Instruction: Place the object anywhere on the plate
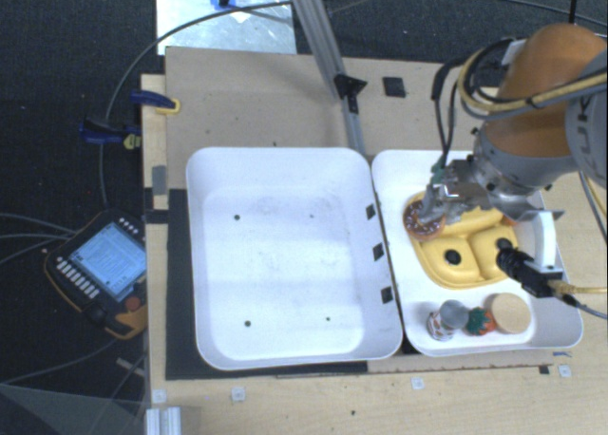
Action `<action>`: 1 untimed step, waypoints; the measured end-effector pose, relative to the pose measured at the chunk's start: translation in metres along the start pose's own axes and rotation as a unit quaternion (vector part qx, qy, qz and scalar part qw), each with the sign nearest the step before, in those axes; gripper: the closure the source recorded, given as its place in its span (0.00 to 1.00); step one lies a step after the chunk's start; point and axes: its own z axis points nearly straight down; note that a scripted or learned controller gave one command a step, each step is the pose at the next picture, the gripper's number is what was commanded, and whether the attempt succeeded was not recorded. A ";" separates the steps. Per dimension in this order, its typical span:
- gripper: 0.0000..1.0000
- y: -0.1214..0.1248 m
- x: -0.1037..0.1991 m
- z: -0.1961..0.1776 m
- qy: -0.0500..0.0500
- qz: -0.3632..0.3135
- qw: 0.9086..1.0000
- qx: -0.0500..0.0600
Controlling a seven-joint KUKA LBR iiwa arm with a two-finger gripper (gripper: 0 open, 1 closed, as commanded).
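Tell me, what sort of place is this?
Probably a robotics test lab: a grey and orange robot arm reaches over two shallow white plastic bins, and a handheld control pendant with a lit screen lies beside the bench.

Light is even and fairly bright over the surface (285, 101), falling from above. The two white bins glare almost to pure white: the left bin (280, 253) loses most of its inner relief, and the right bin (556, 329) blends at its rim. Shadows are short and soft, lying close under the arm (551, 91). The floor (66, 53) around stays dark. A pale sheet (223, 6) at the top reflects mottled light. Fine detail is soft and grainy throughout.
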 end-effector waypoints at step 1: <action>1.00 -0.012 0.048 0.016 0.000 0.001 1.000 0.001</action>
